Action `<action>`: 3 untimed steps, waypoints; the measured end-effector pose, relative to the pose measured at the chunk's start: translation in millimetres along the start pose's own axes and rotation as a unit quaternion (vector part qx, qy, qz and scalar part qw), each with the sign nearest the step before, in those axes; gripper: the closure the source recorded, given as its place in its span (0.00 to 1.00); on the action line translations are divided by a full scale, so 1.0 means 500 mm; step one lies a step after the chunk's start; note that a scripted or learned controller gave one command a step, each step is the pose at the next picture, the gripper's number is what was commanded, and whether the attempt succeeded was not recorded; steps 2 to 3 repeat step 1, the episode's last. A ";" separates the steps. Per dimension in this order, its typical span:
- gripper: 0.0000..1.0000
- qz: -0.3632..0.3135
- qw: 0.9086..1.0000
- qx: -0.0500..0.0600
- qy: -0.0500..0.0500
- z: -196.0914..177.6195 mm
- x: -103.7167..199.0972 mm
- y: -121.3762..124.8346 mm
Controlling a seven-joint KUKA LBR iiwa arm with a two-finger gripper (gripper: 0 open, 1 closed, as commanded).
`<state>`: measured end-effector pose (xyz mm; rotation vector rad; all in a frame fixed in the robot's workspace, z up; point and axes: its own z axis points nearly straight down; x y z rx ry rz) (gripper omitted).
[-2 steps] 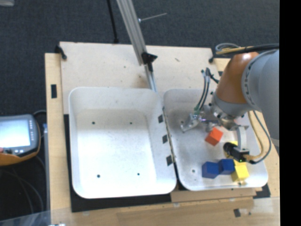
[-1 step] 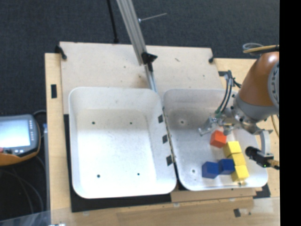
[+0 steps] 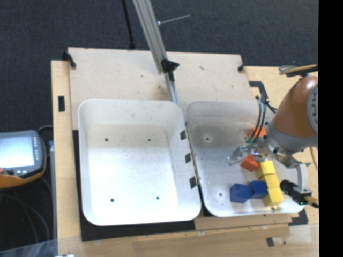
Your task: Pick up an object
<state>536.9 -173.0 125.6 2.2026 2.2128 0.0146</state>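
Camera view, step in hand: an approach is judged to be under way; the arm is being reached in from the right and is being held low over the right bin, with nothing seen to be lifted yet.

Camera view, gripper: the gripper is being held just above the orange block; how far it is parted, and whether anything is being gripped, cannot be told, since the tip is being masked by cables and metal parts.

Camera view, task's thing: the orange block is being taken as the likeliest target, lying in the right bin just beside the yellow blocks.

Camera view, next move: a straight descent onto the orange block is being called for, with care that the touching yellow blocks are not being nudged aside.

Camera view, right bin: an orange block, a line of yellow blocks and a blue block are being held together near its lower right corner.

Camera view, left bin: the left bin is being shown with only dark specks on its floor.
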 end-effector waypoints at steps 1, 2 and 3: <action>0.00 0.002 1.000 -0.005 -0.004 0.008 -0.029 0.035; 0.00 0.002 1.000 -0.005 -0.004 0.008 -0.029 0.035; 0.00 0.002 1.000 -0.005 -0.004 0.008 -0.029 0.035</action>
